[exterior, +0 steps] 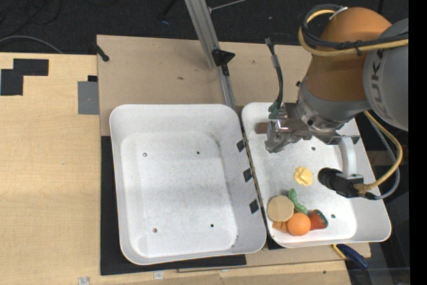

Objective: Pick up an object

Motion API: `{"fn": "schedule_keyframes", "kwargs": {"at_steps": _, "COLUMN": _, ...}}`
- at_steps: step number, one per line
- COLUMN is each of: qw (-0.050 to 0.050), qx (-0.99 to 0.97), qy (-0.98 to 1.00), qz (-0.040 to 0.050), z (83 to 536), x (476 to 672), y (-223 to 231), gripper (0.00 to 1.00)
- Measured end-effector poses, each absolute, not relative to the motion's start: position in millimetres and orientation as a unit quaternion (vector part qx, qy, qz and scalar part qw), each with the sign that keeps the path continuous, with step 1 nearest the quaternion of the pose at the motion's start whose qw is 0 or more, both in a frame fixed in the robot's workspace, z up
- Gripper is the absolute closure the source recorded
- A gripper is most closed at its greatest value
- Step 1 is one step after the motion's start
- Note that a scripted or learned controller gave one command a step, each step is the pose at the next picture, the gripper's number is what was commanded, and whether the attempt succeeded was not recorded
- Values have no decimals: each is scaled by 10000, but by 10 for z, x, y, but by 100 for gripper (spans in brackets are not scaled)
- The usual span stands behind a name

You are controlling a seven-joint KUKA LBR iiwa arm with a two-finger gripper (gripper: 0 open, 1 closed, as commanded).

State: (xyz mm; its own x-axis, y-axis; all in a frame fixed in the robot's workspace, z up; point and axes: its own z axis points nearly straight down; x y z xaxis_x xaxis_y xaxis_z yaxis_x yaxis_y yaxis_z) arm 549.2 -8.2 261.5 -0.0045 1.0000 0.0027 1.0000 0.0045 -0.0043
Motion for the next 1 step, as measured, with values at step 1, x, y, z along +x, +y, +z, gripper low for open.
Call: {"fn": "schedule_keyframes", "kwargs": {"at_steps": 1, "qw": 30, "qx": -7056, "qy": -7086, "qz": 14, "z": 2591, "x": 5411, "y": 445, "gripper": 100}}
